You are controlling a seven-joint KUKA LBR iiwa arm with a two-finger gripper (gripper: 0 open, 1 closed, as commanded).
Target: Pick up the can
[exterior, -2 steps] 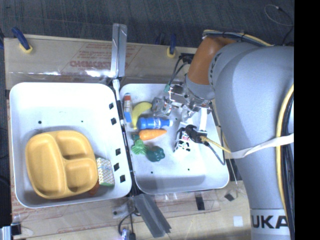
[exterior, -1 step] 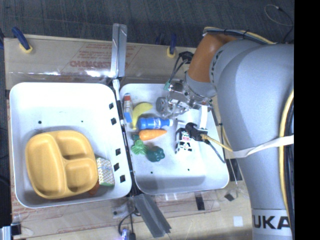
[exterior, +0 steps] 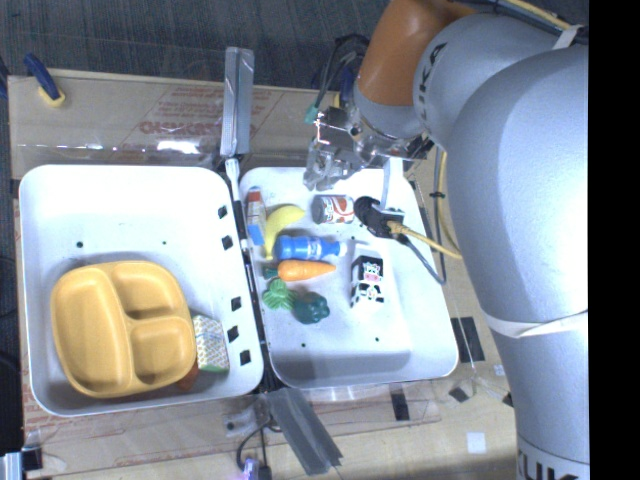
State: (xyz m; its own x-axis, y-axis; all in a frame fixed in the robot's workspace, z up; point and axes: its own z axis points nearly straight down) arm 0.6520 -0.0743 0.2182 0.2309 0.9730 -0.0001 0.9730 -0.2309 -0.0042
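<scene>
In the camera view, the can [exterior: 334, 209] is seen lying on its side in the right bin [exterior: 430, 343], right of centre. The claw [exterior: 322, 168] is poised just above it; its opening cannot be told.

Yellow tray [exterior: 120, 328]; orange carrot [exterior: 306, 270]; black-white cow carton [exterior: 368, 282].

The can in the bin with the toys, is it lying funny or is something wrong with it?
The can lies tipped on its side in the right bin, not standing, just below the gripper. No dent or spill shows. The other toys lie scattered beside it, which looks normal here.
</scene>
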